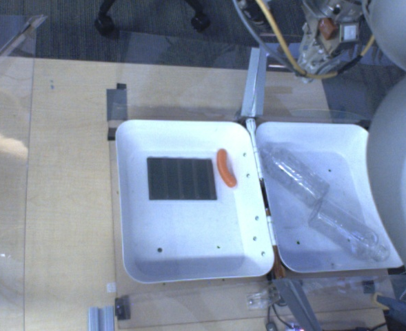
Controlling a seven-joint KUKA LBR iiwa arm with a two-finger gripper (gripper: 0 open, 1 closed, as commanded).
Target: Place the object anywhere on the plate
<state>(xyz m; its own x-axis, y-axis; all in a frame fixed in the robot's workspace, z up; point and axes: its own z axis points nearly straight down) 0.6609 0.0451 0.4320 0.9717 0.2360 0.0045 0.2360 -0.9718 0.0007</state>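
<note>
While the end effector [313,64] hangs high beyond the far edge of the bins, over the desk [65,185] rather than over either bin, the task looks to be at its very start: nothing is visibly carried, and I cannot tell how its grasping parts stand, as cables and the wrist housing crowd them. The carrot [225,167], a small orange piece, lies well below and to the left of the end effector, in the left bin [189,254], just beside the right edge of the dark plate [182,178] and not on it. The next move, in my judgement, calls for travelling down and left to a point above the carrot, lining up across its narrow width, then descending. No brand, label or writing can be read anywhere.
</note>
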